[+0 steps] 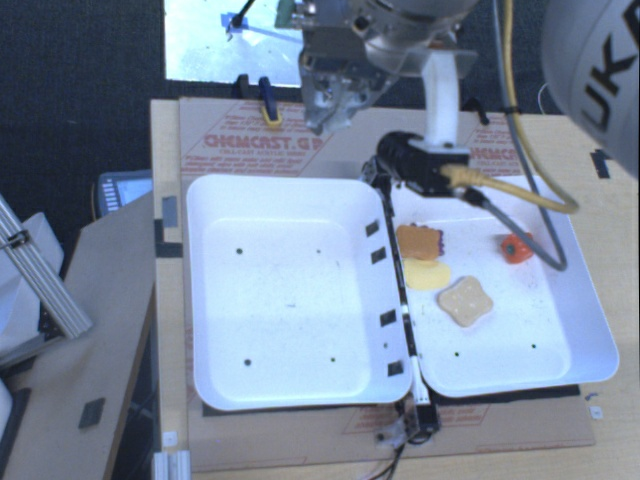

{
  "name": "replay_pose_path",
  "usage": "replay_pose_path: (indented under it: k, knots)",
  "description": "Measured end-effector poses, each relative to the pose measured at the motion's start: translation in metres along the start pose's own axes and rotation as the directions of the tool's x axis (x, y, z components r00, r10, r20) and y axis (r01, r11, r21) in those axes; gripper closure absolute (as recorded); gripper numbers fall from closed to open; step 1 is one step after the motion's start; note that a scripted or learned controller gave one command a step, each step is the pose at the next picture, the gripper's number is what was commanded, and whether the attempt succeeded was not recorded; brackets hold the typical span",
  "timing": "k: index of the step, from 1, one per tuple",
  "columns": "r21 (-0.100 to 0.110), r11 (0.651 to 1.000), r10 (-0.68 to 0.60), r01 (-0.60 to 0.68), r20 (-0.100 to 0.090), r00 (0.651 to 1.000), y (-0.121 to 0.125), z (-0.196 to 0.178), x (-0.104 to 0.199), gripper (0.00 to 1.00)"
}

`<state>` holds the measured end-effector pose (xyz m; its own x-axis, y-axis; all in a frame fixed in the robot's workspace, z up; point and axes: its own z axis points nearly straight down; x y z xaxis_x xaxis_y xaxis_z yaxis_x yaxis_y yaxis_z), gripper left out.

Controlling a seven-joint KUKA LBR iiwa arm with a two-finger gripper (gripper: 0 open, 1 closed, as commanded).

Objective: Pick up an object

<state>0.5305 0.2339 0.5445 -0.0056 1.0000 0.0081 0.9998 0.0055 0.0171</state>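
Several small items lie in the right bin (530, 333): an orange cracker-like piece with a purple edge (419, 241), a flat yellow slice (428, 275) just in front of it, a beige toast-shaped piece (465, 301), and a small red-orange object (515, 249) further right. My gripper (326, 108) hangs high at the back, over the cardboard behind the left bin (290, 303), well away from all the items. Nothing shows in its grasp.
A black fitting (412, 162) with a yellow cable (510, 196) and a grey hose sits over the back of the right bin. A blue and yellow clamp (268, 104) stands on the cardboard behind the left bin. The bins meet at a hinged divider (396, 278).
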Motion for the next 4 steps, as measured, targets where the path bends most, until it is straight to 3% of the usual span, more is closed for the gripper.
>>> replay_pose_path:
  k: [1,4]
  knots:
    - [0.015,1.000,0.000,0.000,0.007,1.000,-0.0001,0.0093,0.0004,0.00]
    - [0.015,1.000,0.000,0.000,0.007,1.000,-0.0001,0.0093,0.0004,0.00]
